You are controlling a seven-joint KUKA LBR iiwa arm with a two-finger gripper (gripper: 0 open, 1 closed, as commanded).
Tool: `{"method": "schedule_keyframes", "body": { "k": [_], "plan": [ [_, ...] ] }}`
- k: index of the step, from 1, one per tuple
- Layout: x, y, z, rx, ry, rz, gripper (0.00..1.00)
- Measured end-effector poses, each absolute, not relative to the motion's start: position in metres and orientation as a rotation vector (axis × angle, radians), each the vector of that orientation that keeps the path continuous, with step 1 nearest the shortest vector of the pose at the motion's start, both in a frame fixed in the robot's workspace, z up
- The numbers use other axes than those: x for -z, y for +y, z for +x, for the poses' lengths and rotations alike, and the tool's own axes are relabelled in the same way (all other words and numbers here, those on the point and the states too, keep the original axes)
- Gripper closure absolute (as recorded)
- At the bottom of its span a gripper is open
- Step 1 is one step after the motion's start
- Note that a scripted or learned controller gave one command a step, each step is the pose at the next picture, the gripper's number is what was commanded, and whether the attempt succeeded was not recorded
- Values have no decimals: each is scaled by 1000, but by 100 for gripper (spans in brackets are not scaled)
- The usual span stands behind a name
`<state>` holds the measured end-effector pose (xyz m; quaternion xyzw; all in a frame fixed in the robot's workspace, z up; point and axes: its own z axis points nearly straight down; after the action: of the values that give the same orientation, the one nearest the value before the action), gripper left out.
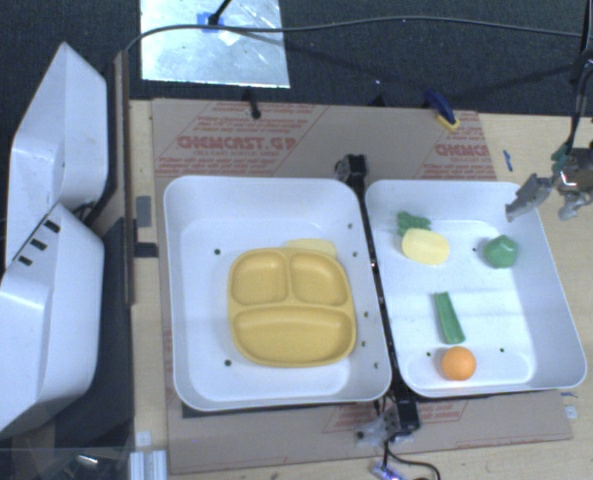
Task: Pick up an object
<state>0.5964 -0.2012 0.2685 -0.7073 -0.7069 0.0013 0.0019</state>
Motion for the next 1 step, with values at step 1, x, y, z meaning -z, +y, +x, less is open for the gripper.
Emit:
{"method": "schedule_keyframes", "body": {
  "k": [1],
  "plan": [
    [-272, -201, 597, 1, -2223, -2221, 0]
  ]
}}
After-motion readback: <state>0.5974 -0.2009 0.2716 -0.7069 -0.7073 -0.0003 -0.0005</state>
